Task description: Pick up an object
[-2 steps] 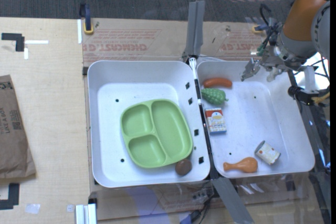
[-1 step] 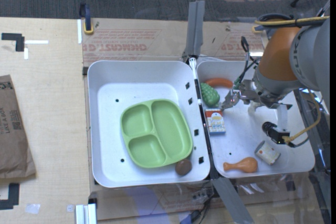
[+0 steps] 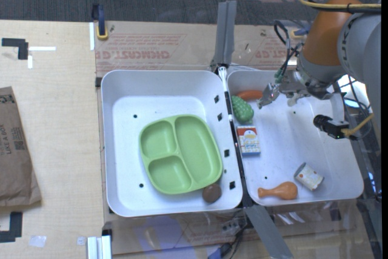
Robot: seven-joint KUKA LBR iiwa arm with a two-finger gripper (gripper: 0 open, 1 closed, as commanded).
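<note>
The tool (image 3: 267,96) hangs over the right bin (image 3: 339,185) at its 11 o'clock corner, just beside the carrot (image 3: 249,94) and green toy (image 3: 242,110). Probably lining up on one of those. Can't tell if it's released or clenched. Box (image 3: 248,140) and drumstick (image 3: 279,191) sit well apart.

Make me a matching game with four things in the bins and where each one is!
Things:
1. green plate
2. brown round thing
3. orange squash toy
4. little card box

Places:
A. right bin, by its near edge
B. right bin, beside the divider
C. middle of the left bin
D. left bin, near corner, touching the plate

Pairs: 1-C, 2-D, 3-A, 4-B
</note>
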